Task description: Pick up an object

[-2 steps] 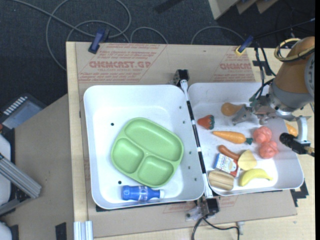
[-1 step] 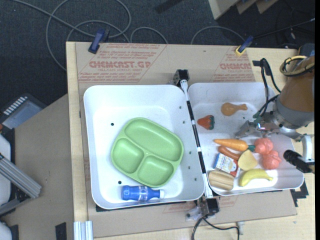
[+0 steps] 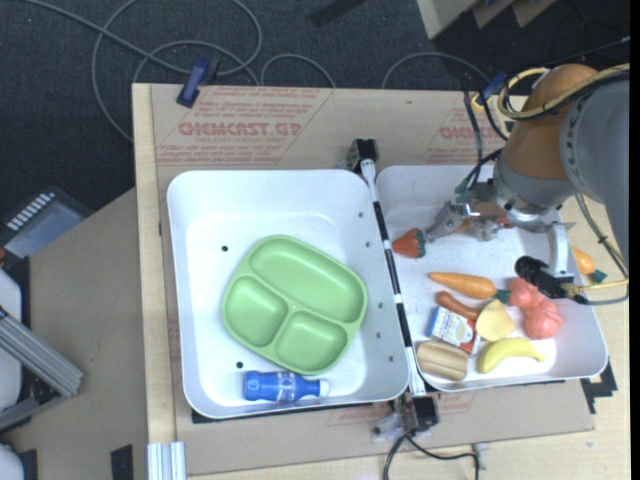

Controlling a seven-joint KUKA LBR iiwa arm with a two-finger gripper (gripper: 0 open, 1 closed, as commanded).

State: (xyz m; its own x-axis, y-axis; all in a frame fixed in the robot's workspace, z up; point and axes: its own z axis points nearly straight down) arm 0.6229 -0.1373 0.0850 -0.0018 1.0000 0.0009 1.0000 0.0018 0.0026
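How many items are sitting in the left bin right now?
2: a green divided tray in the middle, and a blue bottle lying near the front edge just below it. Nothing looks hidden.

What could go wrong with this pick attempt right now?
1. The tool sits low in the right bin beside the strawberry near the wall; it may push the toy against the wall instead of gripping it.
2. The carrot, banana and other toys lie packed together, so a grasp there could catch two or slip.
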